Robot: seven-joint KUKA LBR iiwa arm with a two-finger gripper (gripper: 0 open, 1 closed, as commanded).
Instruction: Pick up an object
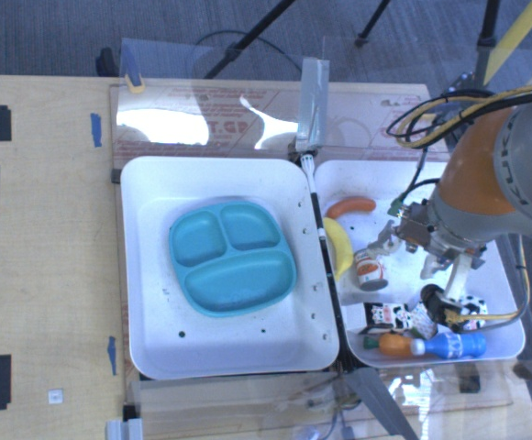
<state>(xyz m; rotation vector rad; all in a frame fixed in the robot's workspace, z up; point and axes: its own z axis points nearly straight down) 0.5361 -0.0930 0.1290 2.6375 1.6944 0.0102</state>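
My gripper (405,248) hangs over the middle of the right bin (509,337), under the grey and orange arm reaching in from the right. Just to its left a small white and red can (370,271) stands on the bin floor, close to the gripper; I see nothing held. A yellow banana (339,248) lies along the bin's left wall, with an orange-red sausage (350,207) beyond it. Along the near wall lie a black and white spotted toy (394,316), an orange carrot (391,344) and a blue bottle (451,345).
The left bin (147,200) holds a blue divided plate (234,257) in its middle. A raised divider (321,246) separates the two bins. Tripod legs and cables cross the floor beyond the bench.
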